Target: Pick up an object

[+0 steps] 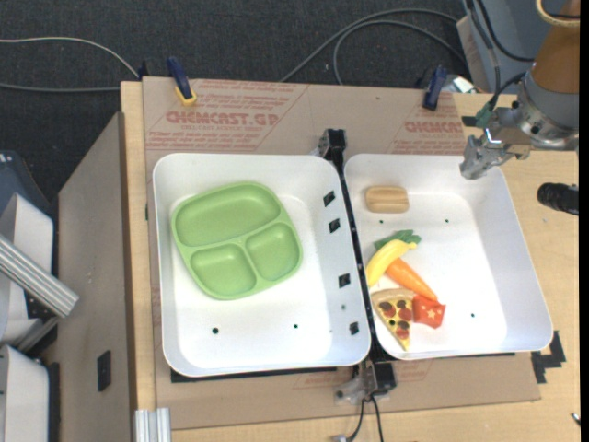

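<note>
Bread roll (386, 199) looks the easiest pick: tan, oval, lying flat in the right bin (497, 274), apart from everything else. Taking the roll as landmark: banana (386, 256) sits nearer the camera, w/ the carrot (411, 278) touching it, then the pizza slice (396, 313) and a red piece (429, 312) nearer still, all bunched together. Green divided plate (237, 239) is off to the roll's left, in the left bin (184, 339).

To do this well: go for the roll, not the cluster, since crowded items risk a two-object nudge or a slip. Center over it, align fingers across its short axis, descend straight, close only once the tips straddle it. It's likely soft/rounded, so a low grip is prob. safer than pinching the top.

Gripper (477, 161) hangs right of the roll and further from the camera, about over the bin's far rim. It holds nothing and touches nothing I can see. Finger opening: can't tell from this angle.
</note>
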`<control>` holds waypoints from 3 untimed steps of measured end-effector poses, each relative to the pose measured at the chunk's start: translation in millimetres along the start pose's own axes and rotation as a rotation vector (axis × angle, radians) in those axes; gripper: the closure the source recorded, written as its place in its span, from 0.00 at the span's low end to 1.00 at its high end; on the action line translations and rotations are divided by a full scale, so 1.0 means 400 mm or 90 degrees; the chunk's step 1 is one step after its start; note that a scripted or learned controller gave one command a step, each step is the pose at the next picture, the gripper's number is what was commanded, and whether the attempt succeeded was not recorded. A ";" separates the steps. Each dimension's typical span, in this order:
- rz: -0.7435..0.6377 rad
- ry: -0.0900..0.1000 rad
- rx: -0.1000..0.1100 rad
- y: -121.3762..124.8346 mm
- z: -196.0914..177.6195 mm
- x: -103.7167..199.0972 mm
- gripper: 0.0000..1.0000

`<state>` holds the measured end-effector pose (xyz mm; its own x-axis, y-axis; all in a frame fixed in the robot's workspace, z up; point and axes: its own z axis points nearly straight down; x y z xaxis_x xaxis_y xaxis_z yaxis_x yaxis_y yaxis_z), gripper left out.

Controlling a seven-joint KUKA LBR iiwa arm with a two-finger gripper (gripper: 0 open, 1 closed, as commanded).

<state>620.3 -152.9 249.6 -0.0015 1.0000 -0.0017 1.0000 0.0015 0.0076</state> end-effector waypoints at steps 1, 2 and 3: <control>-0.003 0.003 0.007 -0.012 0.028 0.152 1.00; -0.003 0.003 0.007 -0.047 0.025 0.291 1.00; -0.003 0.002 0.005 -0.033 0.031 0.407 1.00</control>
<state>606.8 10.0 236.7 -0.0058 1.0000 0.0018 1.0000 0.0058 -0.0005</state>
